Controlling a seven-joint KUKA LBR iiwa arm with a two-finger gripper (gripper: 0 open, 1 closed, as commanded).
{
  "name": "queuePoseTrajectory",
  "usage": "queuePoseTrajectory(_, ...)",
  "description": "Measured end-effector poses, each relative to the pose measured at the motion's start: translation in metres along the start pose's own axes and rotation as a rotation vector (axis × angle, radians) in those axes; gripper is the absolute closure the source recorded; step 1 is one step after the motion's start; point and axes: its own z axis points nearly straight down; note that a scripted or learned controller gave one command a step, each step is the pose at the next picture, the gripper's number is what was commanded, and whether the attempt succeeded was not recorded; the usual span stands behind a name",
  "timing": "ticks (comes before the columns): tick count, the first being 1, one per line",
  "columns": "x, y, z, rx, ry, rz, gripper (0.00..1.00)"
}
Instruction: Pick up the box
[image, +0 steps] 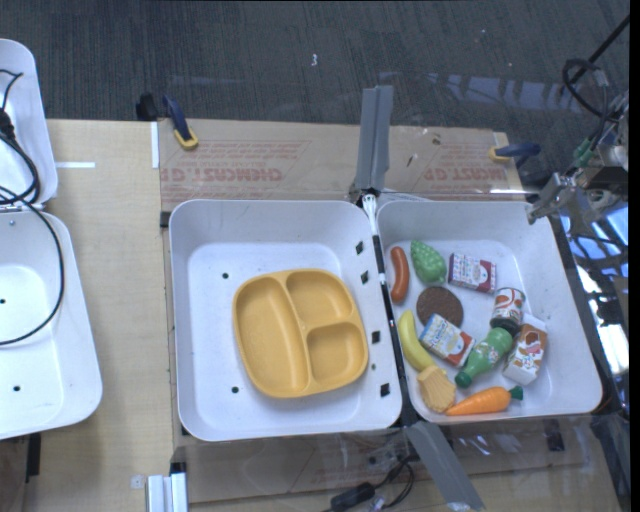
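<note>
White plastic bins sit side by side on the wooden surface (110, 300); the left bin (200, 330) carries a yellow divided plate (300, 330), the right bin (575, 350) carries the toy food. Several box-like items lie there; the likeliest target is the small box (446, 339) with blue and red print, lying flat near the bin's middle, its long axis running diagonally from upper left to lower right. It touches or nearly touches the brown cookie (439, 304) above it, the banana (411, 340) lies just to its left, and the green bottle (485, 356) just to its right. A second red-and-white box (472, 271) lies further back, and a carton (526, 355) stands near the right wall. The end effector (590, 170) is up at the frame's right edge, beyond the bin's far right corner; its state cannot be read from this angle. The target lies toward the near left from it, well apart. Judgement: approach not yet begun; descent needs a wrist turn across the box's short side, with tight clearance to the neighbours.
</note>
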Motion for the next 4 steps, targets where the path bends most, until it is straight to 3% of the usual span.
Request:
queuePoseTrajectory(1, 0.03, 0.007, 0.114, 0.0, 0.001, -0.006, 0.0)
queuePoseTrajectory(2, 0.073, 0.009, 0.185, -0.013, -0.004, -0.117, 0.0)
queuePoseTrajectory(3, 0.071, 0.011, 0.173, -0.02, -0.006, -0.114, 1.0)
queuePoseTrajectory(4, 0.071, 0.011, 0.173, -0.019, -0.006, -0.114, 0.0)
